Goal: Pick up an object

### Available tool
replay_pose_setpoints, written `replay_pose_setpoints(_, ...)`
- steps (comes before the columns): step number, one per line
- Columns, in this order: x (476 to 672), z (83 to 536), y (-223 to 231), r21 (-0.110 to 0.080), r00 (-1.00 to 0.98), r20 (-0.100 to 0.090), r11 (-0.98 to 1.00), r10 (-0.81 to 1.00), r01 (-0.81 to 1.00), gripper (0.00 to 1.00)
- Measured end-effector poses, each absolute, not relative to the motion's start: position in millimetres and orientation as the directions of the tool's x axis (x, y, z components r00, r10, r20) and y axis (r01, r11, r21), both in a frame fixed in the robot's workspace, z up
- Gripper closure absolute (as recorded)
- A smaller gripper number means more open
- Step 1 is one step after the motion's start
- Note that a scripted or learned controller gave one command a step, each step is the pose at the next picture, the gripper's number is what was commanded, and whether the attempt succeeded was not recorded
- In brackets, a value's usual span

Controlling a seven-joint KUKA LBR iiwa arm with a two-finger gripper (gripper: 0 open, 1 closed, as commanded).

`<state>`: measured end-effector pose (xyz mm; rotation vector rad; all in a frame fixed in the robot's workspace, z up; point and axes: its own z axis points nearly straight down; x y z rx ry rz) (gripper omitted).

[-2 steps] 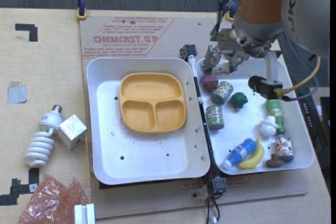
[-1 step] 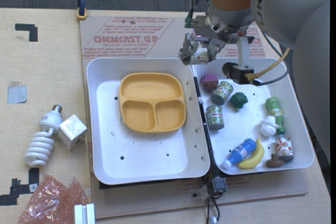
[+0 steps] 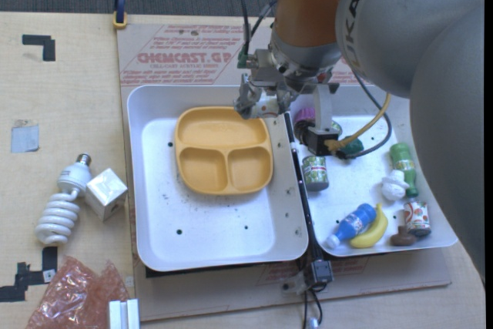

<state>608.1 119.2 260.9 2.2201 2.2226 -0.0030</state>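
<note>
Gripper (image 3: 258,102) of mine sits low over the far right rim of the yellow divided plate (image 3: 224,149), right by the ridge where the two bins meet; whether it's open or closed I can't tell, and nothing is visibly held

Biggest risk, my call: the plate is wide, shallow and slick, so a pinch on its thin rim could slip or just tip it. Next: I'm so close to the shared ridge that I could strike the bin wall rather than the plate. Smaller: cables (image 3: 368,122) hanging off my wrist trail over the right bin and could drag the items there

Containers, big to small: left bin (image 3: 154,204) holds just the plate, toward its far side, three compartments, all bare. Right bin (image 3: 362,158) holds a green bottle (image 3: 402,163) at the right wall, a blue bottle (image 3: 356,222) touching a banana (image 3: 372,230) at the near side, a small green can (image 3: 315,171) near the ridge, a small carton (image 3: 417,217), a brown bit (image 3: 401,238), something white (image 3: 394,186) by the green bottle, something purple (image 3: 306,115) at the far side, half hidden

Likeliest pick target: the plate
</note>
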Motion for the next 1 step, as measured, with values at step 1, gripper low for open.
replay_pose_setpoints(1, 553.3, 298.2, 147.4, -0.001, -0.001, -0.001, 0.001, 1.000, 1.000, 1.00)
